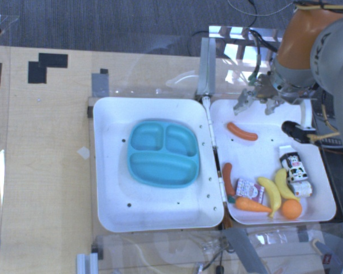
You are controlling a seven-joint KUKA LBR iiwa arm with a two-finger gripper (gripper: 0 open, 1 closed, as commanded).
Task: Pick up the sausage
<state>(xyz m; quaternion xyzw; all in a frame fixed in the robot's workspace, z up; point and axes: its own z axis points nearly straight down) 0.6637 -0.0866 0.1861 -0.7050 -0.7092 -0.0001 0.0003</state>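
Approach step, by my reading. Gripper [256,102] hung upper right of frame, above far edge of right bin [327,207], fingers spread, nothing between them. Sausage [242,132] lay just below and left of it on bin floor, apart from fingers. Second sausage [227,178] lay along bin's left wall, near carrot [253,205]. Next move probably: descend, straddle nearer sausage across its short width, close.
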